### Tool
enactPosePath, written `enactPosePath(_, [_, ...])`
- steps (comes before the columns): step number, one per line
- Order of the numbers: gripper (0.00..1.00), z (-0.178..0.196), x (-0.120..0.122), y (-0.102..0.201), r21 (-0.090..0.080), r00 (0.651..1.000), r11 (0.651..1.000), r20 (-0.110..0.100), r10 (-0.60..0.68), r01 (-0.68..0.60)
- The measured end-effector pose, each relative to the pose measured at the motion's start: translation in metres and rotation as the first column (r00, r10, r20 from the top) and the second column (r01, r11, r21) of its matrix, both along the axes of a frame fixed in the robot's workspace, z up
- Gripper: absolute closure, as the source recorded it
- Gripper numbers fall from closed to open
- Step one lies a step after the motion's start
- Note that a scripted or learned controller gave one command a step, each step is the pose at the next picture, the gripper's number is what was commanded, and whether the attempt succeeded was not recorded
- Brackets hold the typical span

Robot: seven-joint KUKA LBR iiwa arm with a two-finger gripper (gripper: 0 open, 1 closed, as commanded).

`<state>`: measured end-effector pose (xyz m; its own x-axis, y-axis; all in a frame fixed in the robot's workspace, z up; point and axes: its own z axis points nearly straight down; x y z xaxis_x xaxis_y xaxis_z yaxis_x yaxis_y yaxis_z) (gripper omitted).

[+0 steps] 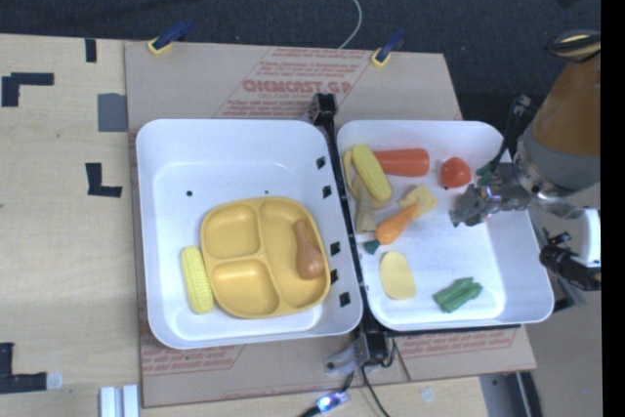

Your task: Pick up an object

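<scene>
My gripper [473, 207] hangs low over the right side of the right bin [518, 308], just below a red tomato [454, 173]. I see nothing held in it. To its left lie a pale yellow chunk [420, 201] and a small orange carrot [394, 227]. A long red-orange piece [401, 161] and a corn cob [370, 172] rest at the bin's far left. A yellow oval piece [396, 275] and a green pod [456, 293] lie near the front.
The left bin [166, 161] holds a yellow divided plate [256, 259] with a brown sausage [309, 250] on it. A second corn cob [196, 279] lies beside the plate. The arm's orange band [576, 112] rises at the right.
</scene>
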<state>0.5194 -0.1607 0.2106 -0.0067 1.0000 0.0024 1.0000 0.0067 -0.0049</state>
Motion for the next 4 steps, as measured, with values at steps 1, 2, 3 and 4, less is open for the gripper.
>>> enactPosePath(1, [1.0,-0.006,0.028,0.036,-0.001,1.0,1.0,0.0,0.0,0.0])
enactPosePath(2, [1.0,-0.012,0.065,0.077,-0.001,1.0,1.0,0.001,0.0,0.0])
enactPosePath(3, [1.0,0.001,0.107,0.108,-0.002,1.0,1.0,0.004,0.0,0.0])
enactPosePath(4, [1.0,0.009,0.129,0.149,-0.001,1.0,1.0,0.002,0.0,0.0])
